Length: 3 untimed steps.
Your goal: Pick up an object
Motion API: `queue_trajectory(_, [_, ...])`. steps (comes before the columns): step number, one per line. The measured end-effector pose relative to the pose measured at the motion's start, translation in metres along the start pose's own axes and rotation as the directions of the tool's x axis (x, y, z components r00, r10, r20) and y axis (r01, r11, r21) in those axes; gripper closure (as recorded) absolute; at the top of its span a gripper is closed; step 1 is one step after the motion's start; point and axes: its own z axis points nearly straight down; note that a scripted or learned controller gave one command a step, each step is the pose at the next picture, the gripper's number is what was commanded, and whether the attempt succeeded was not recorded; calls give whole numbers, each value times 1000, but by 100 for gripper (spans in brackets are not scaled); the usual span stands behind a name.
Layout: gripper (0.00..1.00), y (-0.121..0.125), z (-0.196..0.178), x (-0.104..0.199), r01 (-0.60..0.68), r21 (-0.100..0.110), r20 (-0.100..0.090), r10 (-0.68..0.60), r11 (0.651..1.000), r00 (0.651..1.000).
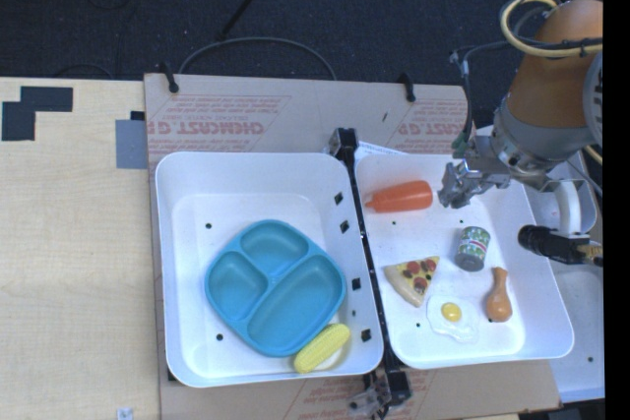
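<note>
Claw low over upper part of right bin, just right of orange carrot; nothing seen between its fingers, opening cannot be told. Arm enters from upper right of frame, orange band above wrist, wrist angled down-left. Below claw: small can, pizza slice, fried egg, drumstick. Left bin at frame centre-left holds blue divided plate, corn cob at its lower edge. Both bins on bench.
</note>
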Motion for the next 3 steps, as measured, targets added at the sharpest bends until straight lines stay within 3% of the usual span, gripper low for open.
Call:
queue_trajectory(1, [100, -8, 4, 49, 1, 0, 0, -1, 1000, 1000])
queue_trajectory(3, [100, -53, 18, 149, 1, 3, 0, -1, 1000, 1000])
